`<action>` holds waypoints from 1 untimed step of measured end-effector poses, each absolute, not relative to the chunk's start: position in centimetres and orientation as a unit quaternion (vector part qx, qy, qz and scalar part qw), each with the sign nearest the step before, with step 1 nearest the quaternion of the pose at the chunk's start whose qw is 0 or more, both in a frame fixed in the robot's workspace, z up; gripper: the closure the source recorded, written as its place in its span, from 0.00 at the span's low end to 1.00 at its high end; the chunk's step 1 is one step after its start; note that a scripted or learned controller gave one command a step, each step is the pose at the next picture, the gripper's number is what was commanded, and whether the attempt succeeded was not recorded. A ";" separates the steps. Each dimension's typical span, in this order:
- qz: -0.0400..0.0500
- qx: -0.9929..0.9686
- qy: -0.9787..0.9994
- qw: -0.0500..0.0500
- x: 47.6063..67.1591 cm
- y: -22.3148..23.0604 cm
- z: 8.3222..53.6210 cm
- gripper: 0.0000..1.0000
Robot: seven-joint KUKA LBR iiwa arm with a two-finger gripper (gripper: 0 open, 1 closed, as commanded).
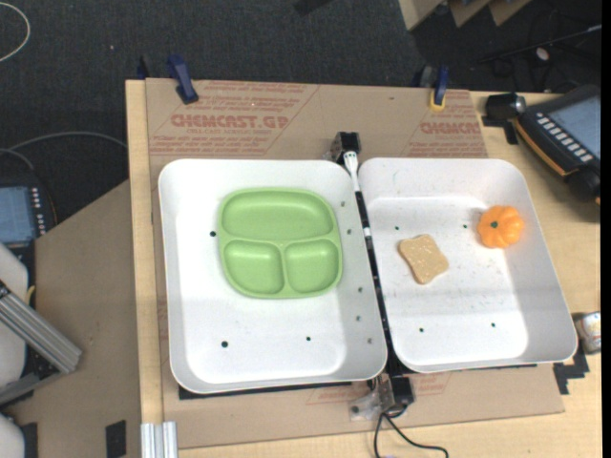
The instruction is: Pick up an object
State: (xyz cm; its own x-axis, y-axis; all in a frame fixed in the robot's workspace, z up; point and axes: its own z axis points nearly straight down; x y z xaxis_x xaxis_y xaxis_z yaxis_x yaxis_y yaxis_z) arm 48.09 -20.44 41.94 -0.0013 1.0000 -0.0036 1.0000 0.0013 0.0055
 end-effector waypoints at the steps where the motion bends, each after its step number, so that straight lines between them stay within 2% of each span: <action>1: 0.000 0.708 0.707 0.004 47.9 -22.5 44.0 1.00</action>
